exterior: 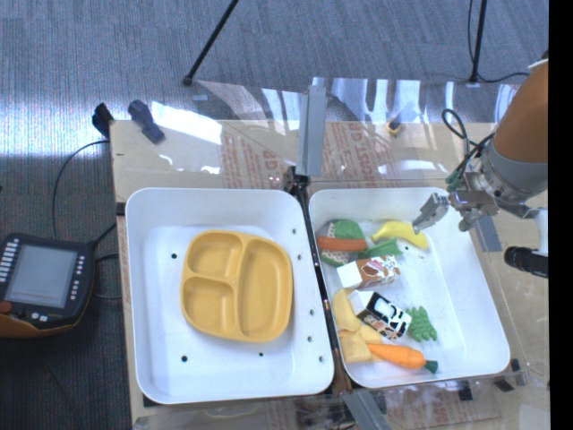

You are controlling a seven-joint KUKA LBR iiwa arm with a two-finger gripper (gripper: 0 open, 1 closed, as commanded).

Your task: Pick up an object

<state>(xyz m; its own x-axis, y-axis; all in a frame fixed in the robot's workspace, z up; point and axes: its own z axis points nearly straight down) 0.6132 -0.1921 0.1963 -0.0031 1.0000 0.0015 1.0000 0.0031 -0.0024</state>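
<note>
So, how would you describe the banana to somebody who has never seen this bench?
Look at the right bin, the one full of toys. Along its far side, just under the gripper, lies the banana, beside a green leafy toy. It is the only curved, bright yellow piece there.

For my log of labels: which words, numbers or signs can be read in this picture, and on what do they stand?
None can be read with certainty.
Red print on the bench behind the bins: blurred, seen through glare.
Small carton in the right bin: coloured print, too small.
Black-and-white toy: no legible marks.
Handheld screen on the floor: too blurred.
</note>
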